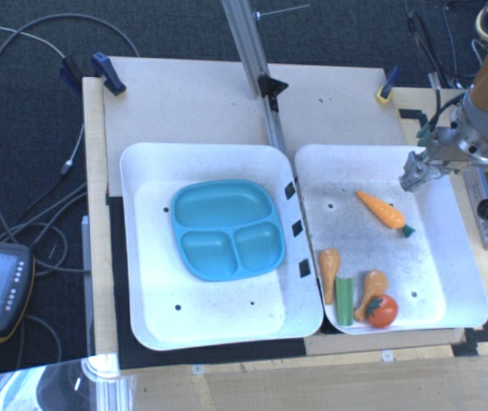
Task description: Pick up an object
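Carrot, lying just below-left of our gripper, whose grip state we cannot tell, looks like a light, stiff, smooth toy, so we would pinch across its thick middle.

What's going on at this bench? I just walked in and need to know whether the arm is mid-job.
The arm reaches in from the right, its claw poised over the upper right corner of the right bin, with nothing visibly held. The toy carrot lies just below and left of it. More toy food, including a tomato, sits near that bin's front edge. The left bin holds a blue divided plate. No pickup yet.
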